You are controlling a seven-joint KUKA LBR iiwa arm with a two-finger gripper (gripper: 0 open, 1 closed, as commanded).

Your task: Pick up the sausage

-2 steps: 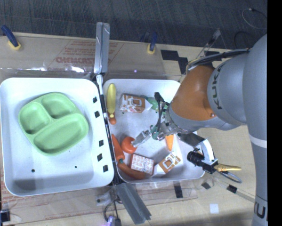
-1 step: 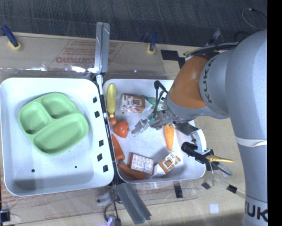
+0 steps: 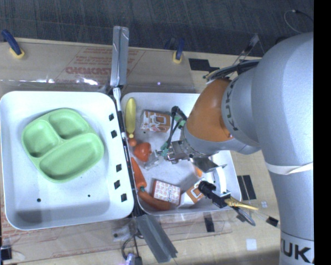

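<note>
The sausage [image 3: 152,202] is a reddish-brown curved piece lying along the near wall of the right bin [image 3: 230,164], partly under a small printed box [image 3: 166,191]. My gripper [image 3: 171,151] hangs over the middle of the right bin, up and to the right of the sausage and clearly apart from it. It is close to a red-orange toy piece [image 3: 142,149]. The orange wrist band and the grey arm hide the bin's right part.
The right bin also holds a yellow banana [image 3: 131,117], an orange carrot [image 3: 137,173], a printed box [image 3: 155,121] at the back and a small box [image 3: 195,192] at the front. A green divided plate [image 3: 63,143] lies in the left bin [image 3: 10,192].
</note>
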